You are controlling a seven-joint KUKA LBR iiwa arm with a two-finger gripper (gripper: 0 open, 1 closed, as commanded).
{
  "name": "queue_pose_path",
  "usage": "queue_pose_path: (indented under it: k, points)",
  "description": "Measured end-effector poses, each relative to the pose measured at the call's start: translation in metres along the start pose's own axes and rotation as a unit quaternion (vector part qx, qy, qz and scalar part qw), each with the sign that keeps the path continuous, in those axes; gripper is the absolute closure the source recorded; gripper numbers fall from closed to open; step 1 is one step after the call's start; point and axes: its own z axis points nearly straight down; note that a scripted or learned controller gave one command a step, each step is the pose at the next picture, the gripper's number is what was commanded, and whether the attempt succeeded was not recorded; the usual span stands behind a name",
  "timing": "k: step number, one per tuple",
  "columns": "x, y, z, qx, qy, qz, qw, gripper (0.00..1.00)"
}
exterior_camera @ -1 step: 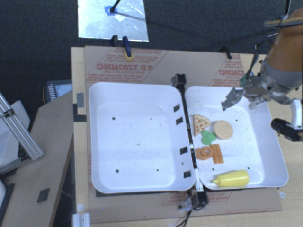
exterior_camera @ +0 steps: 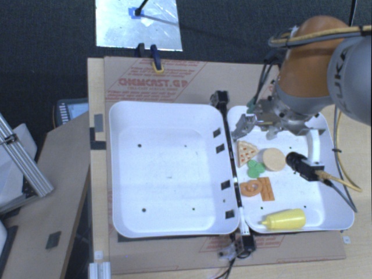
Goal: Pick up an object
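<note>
Tan and round, the disc (exterior_camera: 274, 160) in the right bin (exterior_camera: 334, 214) is a handy marker for everything else. The tool (exterior_camera: 258, 131) hangs just beyond it, on the far side, with its two metal fingers (exterior_camera: 244, 125) apart and nothing between them.

The likeliest pick is the pizza slice (exterior_camera: 246, 151), just left of the disc and a little farther back, almost under the tool. It lies flat and thin, so in my judgement the fingers should come straight down astride its narrow width, go right to the bin floor, and close slowly. A shallow reach would probably slide over the top.

A green piece (exterior_camera: 254, 168) sits left of the disc on the near side, close to both the disc and the slice's tip, so a wide-open descent might nudge it. The bin wall (exterior_camera: 231, 156) runs further left of the disc, just past the slice, and leaves little room for the finger on that side.

An orange ring-shaped piece (exterior_camera: 251, 188) and an orange block (exterior_camera: 267, 189) lie nearer than the disc, side by side. A yellow bottle (exterior_camera: 283, 218) lies on its side well nearer again. These three are clear of the tool's path. If the slice proves awkward, the disc itself is thicker and looks an easier hold.
</note>
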Motion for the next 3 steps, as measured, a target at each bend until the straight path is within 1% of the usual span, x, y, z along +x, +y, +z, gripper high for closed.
queue_pose_path:
  k: [1, 2, 3]
  points:
    - [-0.006, 0.001, -0.012, -0.002, -0.002, 0.004, 1.0000, 1.00]
    - [0.066, -0.002, -0.105, -0.006, 0.000, 0.001, 1.0000, 1.00]
    - [0.122, -0.055, -0.189, -0.005, 0.000, 0.001, 1.0000, 1.00]
